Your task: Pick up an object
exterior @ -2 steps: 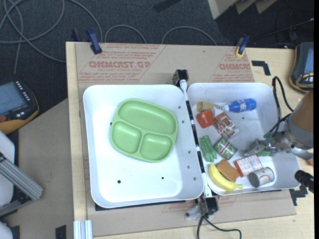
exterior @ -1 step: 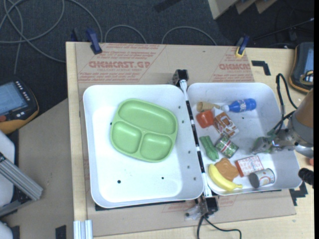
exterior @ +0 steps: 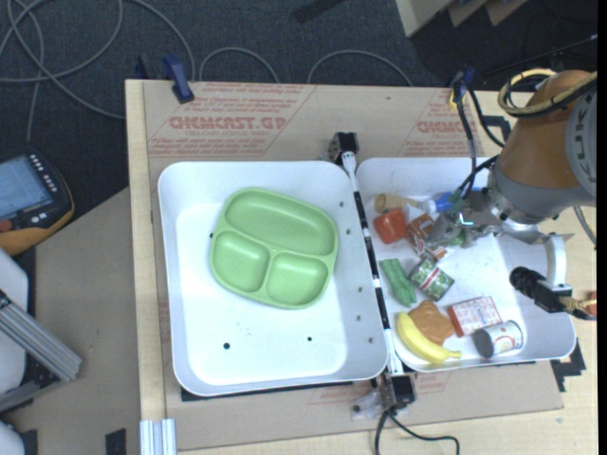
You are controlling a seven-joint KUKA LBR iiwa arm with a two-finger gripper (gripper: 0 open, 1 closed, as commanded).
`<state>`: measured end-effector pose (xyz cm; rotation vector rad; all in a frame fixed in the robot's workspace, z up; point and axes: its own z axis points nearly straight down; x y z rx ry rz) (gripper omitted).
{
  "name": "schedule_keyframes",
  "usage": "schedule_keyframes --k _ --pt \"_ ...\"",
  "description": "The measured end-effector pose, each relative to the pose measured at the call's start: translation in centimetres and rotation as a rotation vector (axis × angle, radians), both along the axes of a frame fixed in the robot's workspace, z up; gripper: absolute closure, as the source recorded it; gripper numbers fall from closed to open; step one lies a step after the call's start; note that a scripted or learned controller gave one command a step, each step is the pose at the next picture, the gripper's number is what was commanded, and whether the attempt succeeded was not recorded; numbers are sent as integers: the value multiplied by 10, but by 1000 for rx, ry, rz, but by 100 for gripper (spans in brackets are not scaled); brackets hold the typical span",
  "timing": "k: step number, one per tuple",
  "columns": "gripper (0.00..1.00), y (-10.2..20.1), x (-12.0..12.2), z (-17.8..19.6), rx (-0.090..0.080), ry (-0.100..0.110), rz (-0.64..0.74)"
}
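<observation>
1. On the bench point(exterior: 237, 112): two white bins side by side, left bin point(exterior: 256, 349) and right bin point(exterior: 498, 268), touching along the middle.
2. In the left bin: one green plate point(exterior: 273, 247) with three compartments, lying flat toward the far side, tilted a little against the bin's edges.
3. In the right bin, far-left corner: one small tan piece point(exterior: 383, 202); just in front of it, one red-orange item point(exterior: 390, 227).
4. Nearer the camera along that bin's left wall: one green stick-shaped thing point(exterior: 398, 283), and just beside it one green patterned packet point(exterior: 433, 279).
5. At the near-left corner: one yellow banana point(exterior: 424, 340), with one orange-brown lump point(exterior: 434, 319) touching it from behind.
6. Further right at the near side: one red-and-white carton point(exterior: 472, 313), then one small can point(exterior: 501, 337) lying on its side, the two just beside each other.
7. In the far middle: one brown packet point(exterior: 418, 229) and one blue item point(exterior: 442, 202).
8. One arm point(exterior: 541, 150), reaching in from the right over the right bin, orange band uppermost, wrist bent down toward the bin's far middle.
9. Gripper point(exterior: 450, 233) low among the clutter; spread or pressed together, impossible to tell from this angle, and nothing clearly pinched.
10. Brown packet just left of the gripper, apparently touching it; blue item just behind it; green patterned packet near, toward the camera; banana, carton and can well apart from it.
</observation>
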<state>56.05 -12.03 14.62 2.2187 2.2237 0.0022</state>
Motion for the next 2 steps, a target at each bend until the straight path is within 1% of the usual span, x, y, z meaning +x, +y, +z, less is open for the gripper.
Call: schedule_keyframes --k 1,2 --pt "100 49 98 39 -1 0 0" --pt "100 93 48 72 0 3 -1"
